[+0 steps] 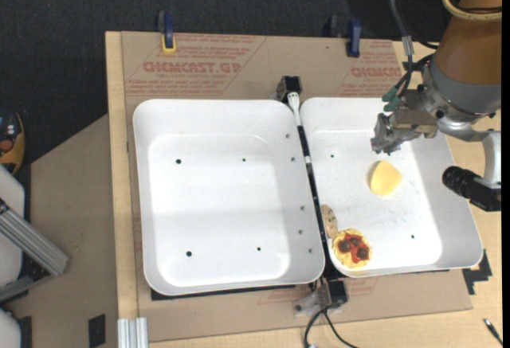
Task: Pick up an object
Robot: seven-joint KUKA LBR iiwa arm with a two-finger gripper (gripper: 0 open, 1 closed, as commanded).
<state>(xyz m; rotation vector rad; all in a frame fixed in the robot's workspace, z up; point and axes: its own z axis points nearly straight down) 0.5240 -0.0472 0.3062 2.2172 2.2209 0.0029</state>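
A pale yellow rounded object (385, 178) lies near the middle of the right bin (446, 203). A small round piece like a pizza, cream with red and dark toppings (352, 248), rests at that bin's front left corner, with a small tan speckled piece (329, 219) beside it against the left wall. My gripper (386, 139) hangs over the right bin's back part, just above and behind the yellow object, apart from it. Nothing shows between its fingers.
The left bin (159, 203) stands beside the right one, on a brown board (239, 60) held by blue and yellow clamps at the back. A black cylindrical part (472, 186) juts in at the right edge. Cables run along the bins' divide.
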